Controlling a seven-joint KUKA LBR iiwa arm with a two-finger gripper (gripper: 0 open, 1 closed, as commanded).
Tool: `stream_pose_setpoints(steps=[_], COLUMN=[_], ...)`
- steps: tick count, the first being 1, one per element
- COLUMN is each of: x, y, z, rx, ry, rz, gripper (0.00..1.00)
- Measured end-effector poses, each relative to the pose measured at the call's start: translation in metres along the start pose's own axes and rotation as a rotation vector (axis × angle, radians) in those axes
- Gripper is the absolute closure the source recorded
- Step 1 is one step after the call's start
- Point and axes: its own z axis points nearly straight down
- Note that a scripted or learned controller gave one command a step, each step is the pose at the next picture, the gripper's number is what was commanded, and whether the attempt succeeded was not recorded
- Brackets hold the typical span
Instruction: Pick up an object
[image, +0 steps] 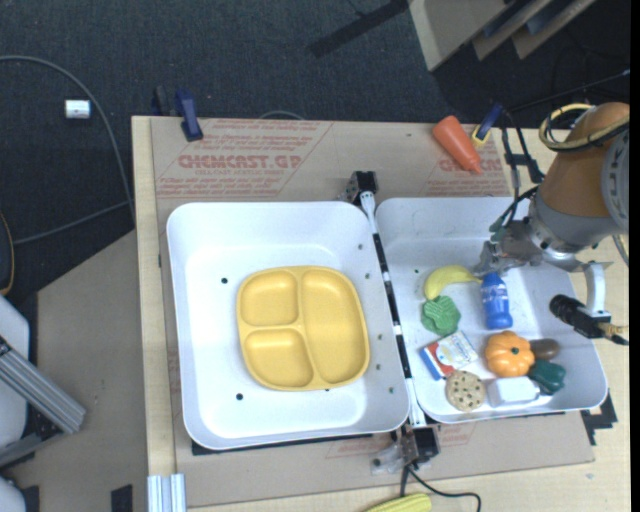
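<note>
A cookie (465, 390) lies nearest, at the right bin's (400, 215) front edge. A blue bottle (495, 302) lies among the items there, long axis running front to back, top toward the gripper (497, 258), which sits just above its far end; whether the claw is spread or pinching, I cannot tell. One pumpkin (508, 354), one banana (447, 281). The left bin (200, 240) holds one yellow divided plate (301, 327).

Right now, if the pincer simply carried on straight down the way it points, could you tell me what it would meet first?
Most likely the blue bottle, which lies directly beneath the pincer in the right bin; the yellow banana lies just beside. Depth is hard to judge from this slanted view.
</note>
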Motion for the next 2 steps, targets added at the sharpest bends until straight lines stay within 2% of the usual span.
stream_pose_setpoints(steps=[1, 2], x=[0.075, 0.148], y=[-0.055, -0.083], z=[-0.076, -0.120], rx=[0.009, 0.009], ry=[0.003, 0.003], rz=[-0.003, -0.002], gripper=[1.00, 1.00])
